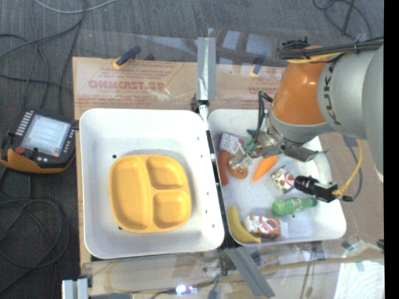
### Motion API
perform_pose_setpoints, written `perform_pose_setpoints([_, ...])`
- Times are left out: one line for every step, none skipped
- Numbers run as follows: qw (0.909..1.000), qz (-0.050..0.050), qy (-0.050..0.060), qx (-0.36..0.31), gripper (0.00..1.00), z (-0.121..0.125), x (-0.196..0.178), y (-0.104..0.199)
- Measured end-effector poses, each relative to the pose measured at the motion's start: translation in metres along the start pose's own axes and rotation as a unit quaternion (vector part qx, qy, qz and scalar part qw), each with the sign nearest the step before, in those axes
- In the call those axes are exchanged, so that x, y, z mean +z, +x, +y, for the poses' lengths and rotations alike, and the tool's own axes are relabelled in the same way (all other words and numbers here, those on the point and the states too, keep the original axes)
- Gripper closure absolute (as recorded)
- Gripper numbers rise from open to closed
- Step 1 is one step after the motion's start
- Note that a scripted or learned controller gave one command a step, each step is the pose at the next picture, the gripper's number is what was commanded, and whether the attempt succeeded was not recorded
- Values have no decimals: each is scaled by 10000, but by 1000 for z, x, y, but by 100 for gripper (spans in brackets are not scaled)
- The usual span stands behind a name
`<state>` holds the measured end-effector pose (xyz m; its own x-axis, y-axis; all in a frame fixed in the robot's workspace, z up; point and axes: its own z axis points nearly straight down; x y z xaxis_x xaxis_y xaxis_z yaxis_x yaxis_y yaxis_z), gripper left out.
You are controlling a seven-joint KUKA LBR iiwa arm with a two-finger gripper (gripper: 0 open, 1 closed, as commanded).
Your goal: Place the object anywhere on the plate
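Yellow plate in left bin bears nothing; placement not done. Candidate objects, e.g. carrot, lie right of plate beside gripper; jaw state cannot be told. Pick and transfer remain.

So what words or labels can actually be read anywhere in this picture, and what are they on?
"KUK", cut off: grey arm.
"CHEMCAST" plus blurred letters, red: brown sheet behind the bins.
Handheld screen: too small to read.
Food packets in the right bin: print too blurred.

Dark grey carpet floor with loose cables; teach pendant lies left of counter.
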<state>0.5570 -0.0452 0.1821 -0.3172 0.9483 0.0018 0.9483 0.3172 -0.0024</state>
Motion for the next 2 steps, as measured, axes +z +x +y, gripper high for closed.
perform_pose_setpoints([10000,-4,13,-61,100,-31,0,67])
perform_pose_setpoints([9957,-4,11,-926,100,-46,0,94])
